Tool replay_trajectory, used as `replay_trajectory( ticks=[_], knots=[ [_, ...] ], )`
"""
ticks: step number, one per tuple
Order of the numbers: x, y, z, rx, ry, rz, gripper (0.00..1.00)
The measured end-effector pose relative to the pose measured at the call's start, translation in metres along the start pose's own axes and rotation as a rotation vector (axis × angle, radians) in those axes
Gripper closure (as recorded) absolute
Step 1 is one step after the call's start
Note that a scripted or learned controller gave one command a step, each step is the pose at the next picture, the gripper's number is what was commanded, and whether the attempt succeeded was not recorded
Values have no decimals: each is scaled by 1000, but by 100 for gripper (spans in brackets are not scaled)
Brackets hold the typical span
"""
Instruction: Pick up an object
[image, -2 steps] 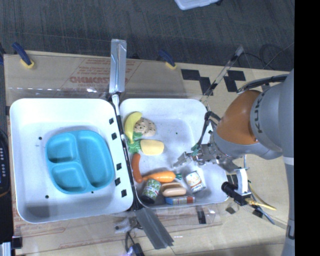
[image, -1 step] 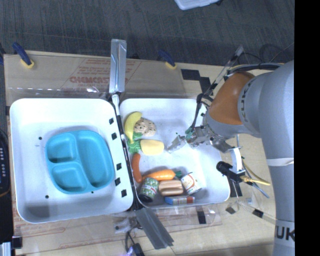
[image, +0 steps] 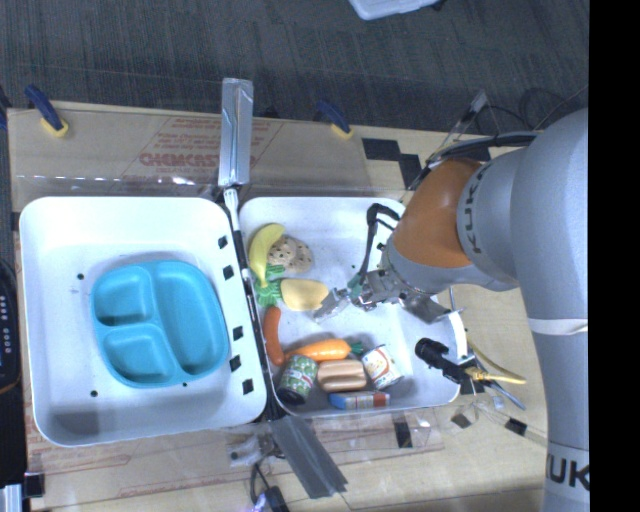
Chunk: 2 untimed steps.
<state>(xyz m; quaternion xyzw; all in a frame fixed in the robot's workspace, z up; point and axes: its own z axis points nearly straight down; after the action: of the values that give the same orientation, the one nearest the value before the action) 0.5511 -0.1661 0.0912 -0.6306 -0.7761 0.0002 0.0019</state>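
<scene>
Nearest the lower edge of the right bin (image: 420, 215), along its front wall, I count one blue marker-like stick (image: 358, 400), two small cans (image: 298, 378) and (image: 381, 366), and one hot dog (image: 342, 375) between them, all packed close with hardly any room beside that wall. Just above them lies one orange carrot-like piece (image: 318, 350), and one more orange carrot (image: 272, 334) runs along the left wall, touching or nearly touching it. My gripper (image: 340, 299) hangs in the middle of this bin, its tips just beside the pale yellow wedge (image: 304, 293); I cannot tell whether my fingers are spread or closed, and nothing visibly sits between them. Beyond the wedge lie one yellow banana (image: 262, 250) with a green bit at its lower end, hard by the left wall, and one cookie (image: 288, 254) touching it. The open floor of this bin lies toward the far wall and under my wrist on the right side. In the left bin (image: 60, 400) sits one blue divided tray (image: 160, 322) with three compartments, with bare white floor all around it, widest toward the near and far walls.
</scene>
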Motion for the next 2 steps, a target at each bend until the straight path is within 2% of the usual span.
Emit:
replay_trajectory(
  ticks=[1,2],
  knots=[
    [-9,107,-4,-3,-3,-57,0],
    [-8,108,-14,-2,-3,-62,100]
  ],
)
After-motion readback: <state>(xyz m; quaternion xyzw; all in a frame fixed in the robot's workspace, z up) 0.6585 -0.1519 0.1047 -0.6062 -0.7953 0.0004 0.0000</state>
